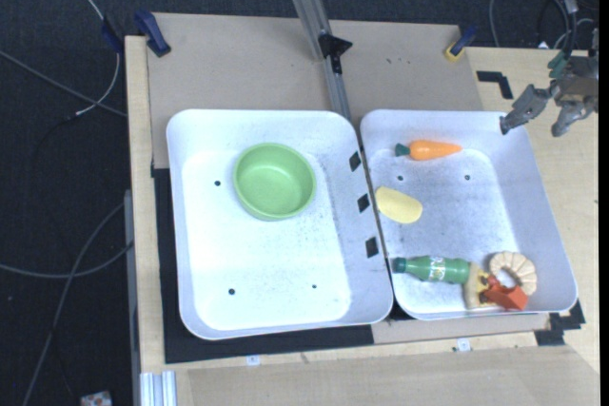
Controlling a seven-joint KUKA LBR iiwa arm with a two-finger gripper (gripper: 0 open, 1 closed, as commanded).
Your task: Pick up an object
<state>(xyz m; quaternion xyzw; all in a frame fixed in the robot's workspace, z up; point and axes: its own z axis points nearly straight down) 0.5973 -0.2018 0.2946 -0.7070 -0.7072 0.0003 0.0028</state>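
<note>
Gripper (544, 116) hovers with fingers spread beside the far right corner of the right bin (533, 195), holding nothing.

The right bin holds a toy carrot (430, 149) near its far edge, a yellow lemon-like piece (398, 204) toward its left side, a green bottle (434, 269) lying flat near the front, and a tan ring-shaped pastry (514, 269) touching a red piece (504, 298) in the near right corner. The left bin (200, 290) holds a green bowl (274, 181), upright, in its far half, well apart from the gripper.
</note>
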